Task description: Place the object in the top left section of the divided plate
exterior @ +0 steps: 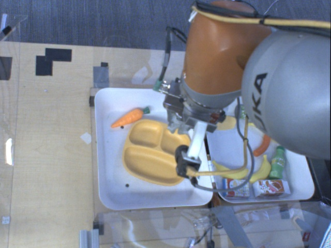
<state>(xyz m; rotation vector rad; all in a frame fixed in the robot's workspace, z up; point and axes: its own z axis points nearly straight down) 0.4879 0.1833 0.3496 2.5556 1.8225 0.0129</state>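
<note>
hovering over the right edge of the yellow divided plate [147, 156], the arm [217, 50] hides its jaws; whether they are apart or together cannot be told.
the carrot [128, 118] lies in the white bin [106, 154] just off the plate's upper left corner, outside every section. a banana [243, 170], a green bottle [278, 161] and a carton [269, 188] lie right of the plate, in the neighbouring bin [302, 190].

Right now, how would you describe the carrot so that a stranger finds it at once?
Find the left white bin, which holds a yellow plate. Just beyond the plate's far edge, toward the bin's far left corner, lies the carrot. It is the only orange thing in that bin, tapered, with a small green top.
</note>
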